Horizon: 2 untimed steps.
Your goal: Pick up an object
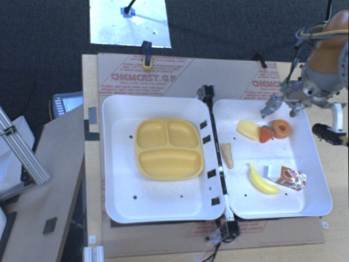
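My gripper (282, 109) hangs over the far part of the right bin (311, 162), its two grey fingers spread open with nothing between them. Just below it lie an orange ring-shaped donut (281, 128), a small red piece (265, 135) and a pale yellow lump (248, 129), close together. Nearer the front of the same bin rest a yellow banana (262, 180) and a small brown and white carton (288, 178). A tan stick-shaped piece (227, 154) lies by the bin's left wall.
The left bin (117, 146) holds a yellow divided plate (168, 148). A black divider strip (214, 146) runs between the bins. The arm (327, 53) comes in from the upper right. A yellow clamp (147, 61) stands behind the bins.
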Motion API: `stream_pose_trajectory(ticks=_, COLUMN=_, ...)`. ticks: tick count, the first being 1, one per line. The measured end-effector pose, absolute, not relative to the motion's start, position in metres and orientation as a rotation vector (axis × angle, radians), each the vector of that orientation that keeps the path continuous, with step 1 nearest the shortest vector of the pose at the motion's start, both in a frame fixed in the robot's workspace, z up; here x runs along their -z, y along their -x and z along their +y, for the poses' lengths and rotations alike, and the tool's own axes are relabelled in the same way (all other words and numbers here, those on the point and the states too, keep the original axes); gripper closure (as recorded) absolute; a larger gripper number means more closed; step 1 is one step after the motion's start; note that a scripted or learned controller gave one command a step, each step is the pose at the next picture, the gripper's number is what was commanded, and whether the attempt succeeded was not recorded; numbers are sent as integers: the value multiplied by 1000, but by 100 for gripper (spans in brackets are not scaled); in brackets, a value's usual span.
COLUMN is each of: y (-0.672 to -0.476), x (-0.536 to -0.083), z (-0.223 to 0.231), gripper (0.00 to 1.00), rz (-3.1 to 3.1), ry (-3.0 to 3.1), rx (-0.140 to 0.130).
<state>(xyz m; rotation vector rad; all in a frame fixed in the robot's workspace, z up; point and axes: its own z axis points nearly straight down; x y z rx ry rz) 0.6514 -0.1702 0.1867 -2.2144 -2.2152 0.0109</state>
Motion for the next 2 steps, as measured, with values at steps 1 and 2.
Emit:
stream_pose_trajectory(ticks=1, y=-654, x=-196, z=-170, gripper=0, rz=-2226, ry=2219, rx=1)
stream_pose_trajectory(ticks=2, y=-654, x=-155, z=-166, gripper=0, rz=-2228, ry=2215, rx=-1)
